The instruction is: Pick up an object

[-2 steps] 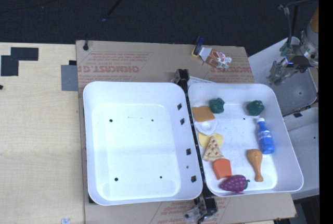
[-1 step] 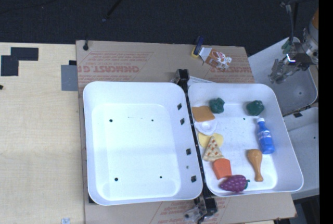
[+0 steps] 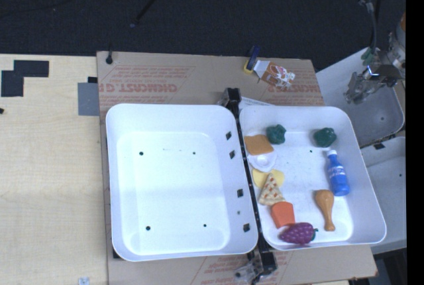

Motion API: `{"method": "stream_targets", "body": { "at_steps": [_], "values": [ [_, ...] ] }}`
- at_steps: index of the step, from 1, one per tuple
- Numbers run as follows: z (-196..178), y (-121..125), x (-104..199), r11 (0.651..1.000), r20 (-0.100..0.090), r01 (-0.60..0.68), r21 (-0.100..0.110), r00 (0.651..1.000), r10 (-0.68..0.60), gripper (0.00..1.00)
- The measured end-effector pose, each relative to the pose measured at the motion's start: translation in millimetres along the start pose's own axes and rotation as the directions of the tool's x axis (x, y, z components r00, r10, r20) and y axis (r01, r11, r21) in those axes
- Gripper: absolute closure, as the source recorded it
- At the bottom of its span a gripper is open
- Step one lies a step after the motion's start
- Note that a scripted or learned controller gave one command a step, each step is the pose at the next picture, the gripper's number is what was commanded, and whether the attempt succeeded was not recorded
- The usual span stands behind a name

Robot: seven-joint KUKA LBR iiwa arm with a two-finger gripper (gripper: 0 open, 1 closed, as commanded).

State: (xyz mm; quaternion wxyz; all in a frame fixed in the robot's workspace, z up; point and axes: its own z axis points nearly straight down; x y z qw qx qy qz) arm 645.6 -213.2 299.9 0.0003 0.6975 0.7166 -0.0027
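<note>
My gripper (image 3: 371, 78) hangs at the far right of the view, off the bench and well apart from both bins, and I cannot tell whether it is released or clenched; nothing shows in it.

The biggest things are the two bins. The left bin (image 3: 126, 144) is bare white with a few dark spots on its floor. The right bin (image 3: 358, 138) carries all the toys I could take.

Largest among them is the blue bottle (image 3: 337, 173), lying along the right wall, white cap toward the far side. I judge it light, stiff and smooth, so likely slippery; I would close across its straight body, not the cap. Just nearer lies the brown drumstick (image 3: 325, 207), hard plastic by its look, best taken across the thick end.

Along the left wall, the orange block (image 3: 258, 144) sits touching a white piece, then a pizza slice (image 3: 270, 192) beside yellow bits, then a red-orange block (image 3: 283, 214). These crowd together, so fingers may catch a neighbour.

At the near rim rests the purple grape bunch (image 3: 297, 232), bumpy and probably easy to pinch. Smallest are two dark green lumps (image 3: 276, 134), one near the orange block, the other (image 3: 324, 137) standing free near the bottle's cap.
</note>
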Motion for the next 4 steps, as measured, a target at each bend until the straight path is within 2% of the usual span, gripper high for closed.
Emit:
{"method": "stream_targets", "body": {
  "at_steps": [4],
  "values": [
    [-38,1,0,1.000,0.003,0.013,0.001,1.000,-0.013,1.00]
  ]
}}
